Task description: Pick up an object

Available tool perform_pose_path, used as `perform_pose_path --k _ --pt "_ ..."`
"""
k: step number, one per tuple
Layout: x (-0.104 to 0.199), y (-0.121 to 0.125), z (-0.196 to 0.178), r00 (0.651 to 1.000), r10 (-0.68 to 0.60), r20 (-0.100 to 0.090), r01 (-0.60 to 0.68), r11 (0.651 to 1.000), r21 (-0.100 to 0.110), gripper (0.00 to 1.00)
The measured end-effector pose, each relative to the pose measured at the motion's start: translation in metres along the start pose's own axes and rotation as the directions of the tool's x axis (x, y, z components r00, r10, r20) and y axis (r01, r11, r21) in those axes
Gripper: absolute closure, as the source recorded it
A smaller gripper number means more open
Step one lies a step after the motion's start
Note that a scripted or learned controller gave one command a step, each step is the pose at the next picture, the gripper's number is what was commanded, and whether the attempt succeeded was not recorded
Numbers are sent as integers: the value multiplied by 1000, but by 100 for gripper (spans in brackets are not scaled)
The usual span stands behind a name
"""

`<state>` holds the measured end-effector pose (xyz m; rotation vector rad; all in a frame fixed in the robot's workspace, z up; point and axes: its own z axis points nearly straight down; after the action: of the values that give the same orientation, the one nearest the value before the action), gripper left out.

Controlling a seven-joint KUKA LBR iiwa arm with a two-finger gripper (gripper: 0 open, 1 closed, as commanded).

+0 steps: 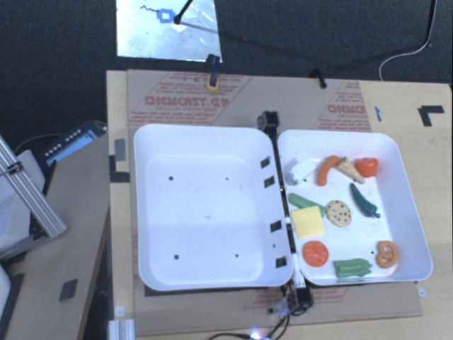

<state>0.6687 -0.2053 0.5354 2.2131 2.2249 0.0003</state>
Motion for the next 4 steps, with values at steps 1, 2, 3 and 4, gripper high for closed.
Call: perform_pose_path --k 1,2,3,4 --pt "0 0 0 1000 0 0 0 1000 0 100" --pt "0 0 0 1000 0 0 0 1000 0 100" --pt "0 0 0 1000 0 0 0 1000 0 100" --pt "0 0 0 1000 0 0 0 1000 0 100"
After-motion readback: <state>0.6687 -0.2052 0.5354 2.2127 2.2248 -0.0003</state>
